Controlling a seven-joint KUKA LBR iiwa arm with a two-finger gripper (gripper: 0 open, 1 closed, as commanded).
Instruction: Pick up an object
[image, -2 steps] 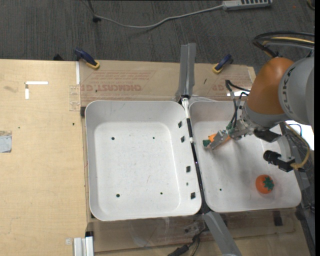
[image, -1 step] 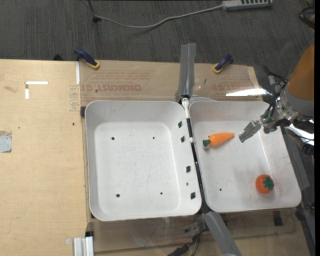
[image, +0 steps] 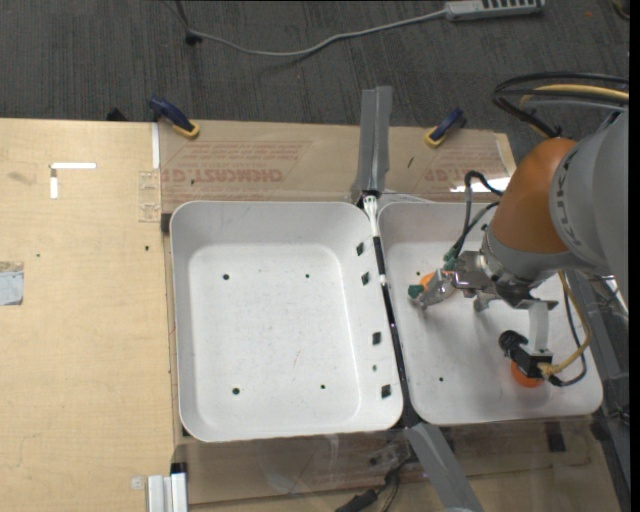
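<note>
Obscured: the gripper (image: 426, 290) is seen from above at a slant and its tip is small and cluttered. I cannot tell how wide the jaws stand, or whether they hold anything. The grey wrist and orange band cover the right bin's (image: 450, 370) far right corner.

Candidate object 1: a small orange-and-green item (image: 420, 287), right at the jaw tips. The orange patch is on the side toward the wrist and the green patch on the side toward the bin divider. Its shape cannot be resolved. I cannot tell whether it sits between the jaws or lies on the bin floor just under them.

Candidate object 2: an orange rounded item (image: 524, 376), well apart from the jaws. It lies back along the arm's side and toward the bin's near rim. Its upper part is hidden by robot hardware and only a lower crescent shows. It is bright orange, and no markings can be made out.

The left bin (image: 270, 330) lies on the far side of the divider from the jaws.
</note>
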